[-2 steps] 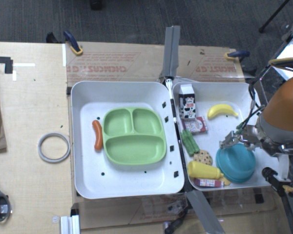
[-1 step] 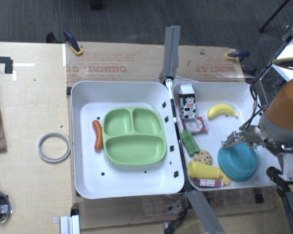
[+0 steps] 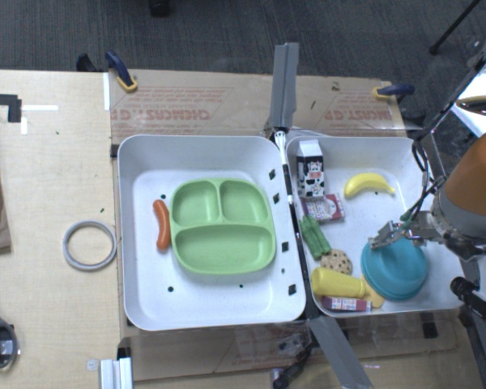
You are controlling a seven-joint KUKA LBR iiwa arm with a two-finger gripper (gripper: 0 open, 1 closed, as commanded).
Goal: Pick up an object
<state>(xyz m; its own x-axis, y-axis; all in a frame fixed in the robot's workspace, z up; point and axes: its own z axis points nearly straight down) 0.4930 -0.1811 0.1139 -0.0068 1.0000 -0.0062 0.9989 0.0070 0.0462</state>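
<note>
Camera view shows the gripper [image 3: 386, 235] low in the right bin [image 3: 405, 148], just at the upper left rim of the blue bowl [image 3: 397, 270]. I judge that the bowl is the thing to pick, and it lies in the lower right part of this bin, near the yellow bottle [image 3: 338, 283]. To do this step well, one finger should go inside the rim and the other outside, then close firmly, because the rim is thin and the bowl can tip or slide away. I cannot tell if the fingers are apart or together; they are too small and blurred. The arm [image 3: 470, 209] comes in from the right, with the wrist bent down and leftward toward the bowl
</note>
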